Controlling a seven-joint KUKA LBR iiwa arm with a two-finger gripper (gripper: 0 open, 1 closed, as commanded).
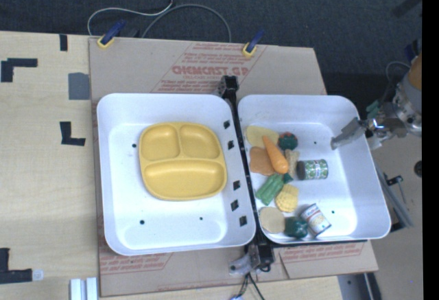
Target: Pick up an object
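Currently nothing's picked: your end effector (345, 135) sits over the right bin's (357, 185) right edge, and I can't tell its state. Nearest target, the green-labelled can (313, 169), lies just to its lower left; approach and grasp remain.

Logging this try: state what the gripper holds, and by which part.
Nothing: the gripper hangs at the right bin's edge, apart from the toy food.
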